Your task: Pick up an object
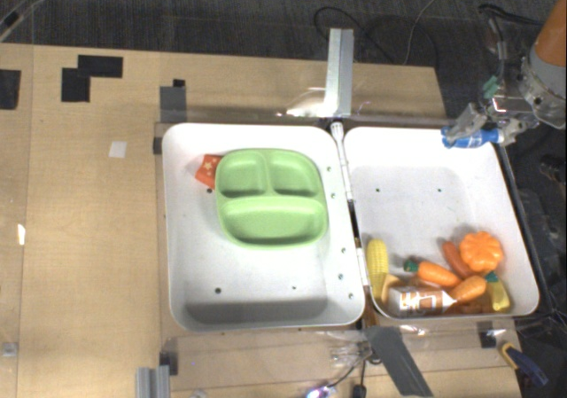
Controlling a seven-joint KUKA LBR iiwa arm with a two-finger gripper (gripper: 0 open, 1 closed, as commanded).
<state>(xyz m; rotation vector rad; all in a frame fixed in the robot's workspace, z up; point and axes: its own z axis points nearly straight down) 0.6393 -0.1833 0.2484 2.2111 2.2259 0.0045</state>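
The right bin (425, 201) holds a pile of toy food in its near right corner: a yellow corn cob (377, 261), an orange pumpkin (481, 250), a carrot (436, 274), a second carrot (469, 288), a red sausage (454, 256) and a brown bottle with a white label (423, 300). My gripper (464, 134), blue at its tip, hangs over the far right corner of that bin, well away from the pile. Nothing is seen in it.
The left bin (190, 237) holds a green divided plate (269, 196) with a small red and orange piece (207, 171) at its far left edge. A metal post (340, 73) stands behind the gap between the bins. Cables lie on the dark floor beyond.
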